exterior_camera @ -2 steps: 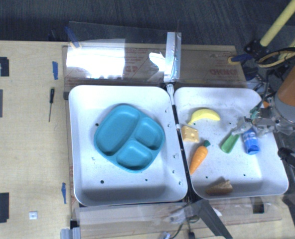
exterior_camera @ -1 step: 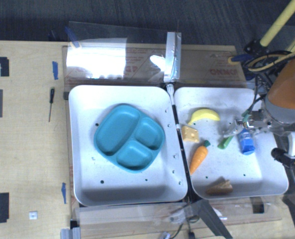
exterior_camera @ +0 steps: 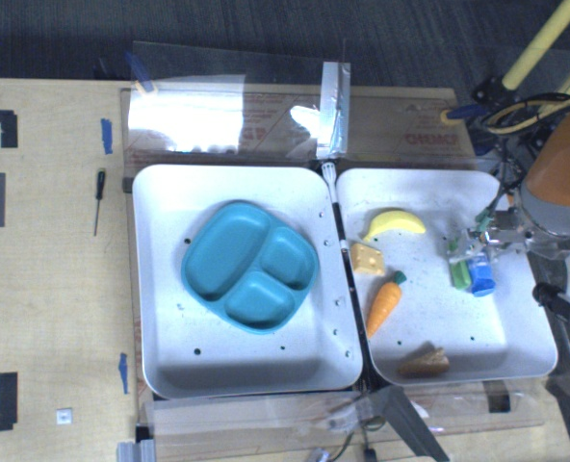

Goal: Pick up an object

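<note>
Fingers (exterior_camera: 473, 248) down in the right bin (exterior_camera: 516, 354), far-right side, can't tell if apart or together. Touching a green and blue object (exterior_camera: 471, 274). Banana (exterior_camera: 395, 223), carrot (exterior_camera: 384, 303) further left.

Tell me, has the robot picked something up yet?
Not yet, it seems. The banana, carrot and cheese piece all lie in the right bin. The gripper is low beside a small blue and green object. Lifting something out is left.
</note>
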{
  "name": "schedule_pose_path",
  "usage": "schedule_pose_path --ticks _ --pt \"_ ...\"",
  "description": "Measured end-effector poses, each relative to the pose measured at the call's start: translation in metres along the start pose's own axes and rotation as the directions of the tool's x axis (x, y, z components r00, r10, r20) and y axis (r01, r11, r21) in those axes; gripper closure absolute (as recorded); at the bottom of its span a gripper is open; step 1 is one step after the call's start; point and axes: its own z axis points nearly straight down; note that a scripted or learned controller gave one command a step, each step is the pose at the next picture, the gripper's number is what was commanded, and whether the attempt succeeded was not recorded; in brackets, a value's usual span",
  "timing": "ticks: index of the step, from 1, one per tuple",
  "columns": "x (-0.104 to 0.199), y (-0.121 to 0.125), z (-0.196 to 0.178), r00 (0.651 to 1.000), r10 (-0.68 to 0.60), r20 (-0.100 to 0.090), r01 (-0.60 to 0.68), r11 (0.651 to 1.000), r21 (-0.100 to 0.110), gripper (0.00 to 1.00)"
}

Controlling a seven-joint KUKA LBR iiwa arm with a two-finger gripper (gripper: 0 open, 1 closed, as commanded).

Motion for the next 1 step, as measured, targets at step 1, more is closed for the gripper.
schedule_pose_path --ticks 1 --pt "0.0684 0.0623 -0.1176 0.988 0.154 -0.001 -0.154 0.988 0.004 1.0"
